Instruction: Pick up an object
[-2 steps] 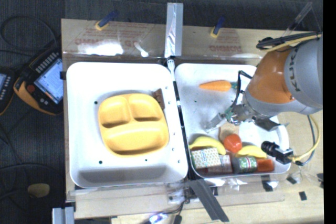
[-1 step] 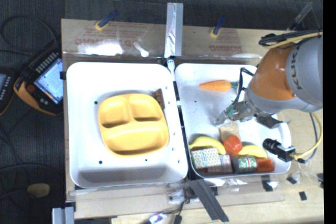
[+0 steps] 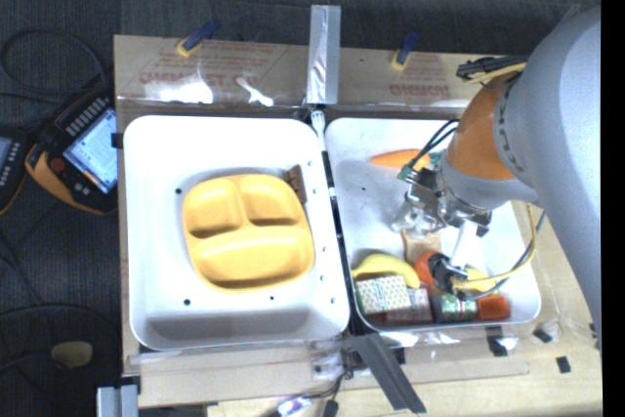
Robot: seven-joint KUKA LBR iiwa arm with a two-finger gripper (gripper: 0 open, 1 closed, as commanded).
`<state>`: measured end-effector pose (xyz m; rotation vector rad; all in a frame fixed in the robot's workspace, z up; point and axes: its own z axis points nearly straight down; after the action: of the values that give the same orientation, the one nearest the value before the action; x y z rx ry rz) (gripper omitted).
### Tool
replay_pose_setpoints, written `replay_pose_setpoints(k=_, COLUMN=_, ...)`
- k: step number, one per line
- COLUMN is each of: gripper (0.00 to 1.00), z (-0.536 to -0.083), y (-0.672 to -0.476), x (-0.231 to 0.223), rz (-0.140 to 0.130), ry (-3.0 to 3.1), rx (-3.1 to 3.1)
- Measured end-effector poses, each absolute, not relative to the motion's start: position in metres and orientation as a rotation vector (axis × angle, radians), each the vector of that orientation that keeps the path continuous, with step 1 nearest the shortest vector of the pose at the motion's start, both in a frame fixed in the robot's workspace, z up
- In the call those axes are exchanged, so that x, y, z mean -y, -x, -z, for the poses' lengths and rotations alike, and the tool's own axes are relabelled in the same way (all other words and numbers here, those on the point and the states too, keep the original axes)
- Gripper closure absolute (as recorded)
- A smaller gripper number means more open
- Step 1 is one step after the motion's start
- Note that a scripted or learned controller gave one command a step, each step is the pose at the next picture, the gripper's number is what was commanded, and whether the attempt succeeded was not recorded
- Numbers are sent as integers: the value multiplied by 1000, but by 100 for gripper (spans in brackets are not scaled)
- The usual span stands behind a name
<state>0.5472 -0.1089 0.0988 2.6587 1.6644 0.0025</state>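
- A yellow tray (image 3: pixel 248 229) lay in the left bin (image 3: pixel 146 308), well apart from the arm.
- In the right bin (image 3: pixel 366 195), a carrot (image 3: pixel 395 159) lay up-left of the gripper (image 3: pixel 435 228), long axis roughly across.
- A banana (image 3: pixel 381 265), a box (image 3: pixel 383 293) and a can (image 3: pixel 459 309) crowded the near edge, just below the gripper.
- Whether the jaws were open or closed, I could not tell.
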Motion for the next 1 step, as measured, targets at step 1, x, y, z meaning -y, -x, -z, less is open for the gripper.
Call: replay_pose_setpoints(k=1, gripper=100, z=-239, y=-562, x=96, rz=14, ry=-2566, rx=-1815)
